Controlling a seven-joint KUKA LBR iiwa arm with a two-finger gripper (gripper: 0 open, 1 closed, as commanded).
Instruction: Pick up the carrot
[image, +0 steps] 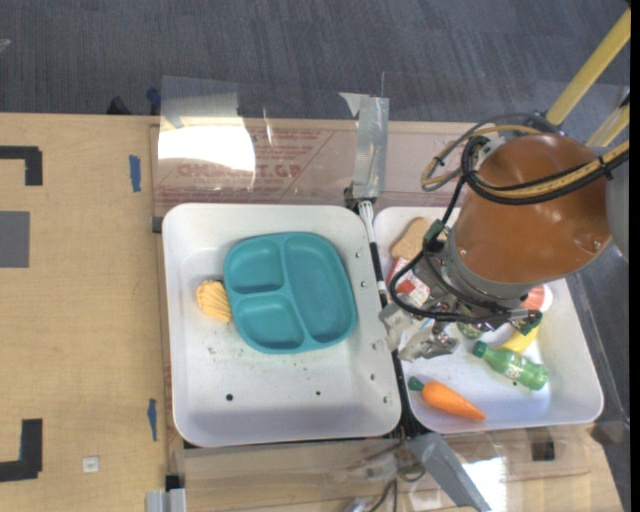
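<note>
- About the jaws, I cannot tell how they stand: the gripper (432, 340) is a cluster of dark and metal parts under the orange band of the arm (525, 215), and the wrist covers most of it from my camera.
- Nothing is visible between them, so I do not count anything as held.
- The carrot (452, 399) lies in the right bin (585, 395), at its near left corner, close to the wall between the two bins. Its green end points left and its orange tip points right and a little nearer to me.
- The gripper hangs just beyond the carrot, on the far side, and I see a gap between them.
- A green bottle (512, 366) lies near the carrot on the right, with a yellow item (522, 338) beside it. A tan piece like bread (409, 239) is at the far side of this bin.
- In the left bin (190, 330) there is a teal divided plate (290, 291) and a small yellow shell-shaped toy (213, 299); these do not matter for the step.
- My judgement: the step in hand is the approach. I would bring the gripper toward the near side until it is over the thick middle of the carrot, and turn the jaws across its long axis.
- I would come down straight, keeping away from the dividing wall and from the bottle, and close only when the carrot is between the jaws.
</note>
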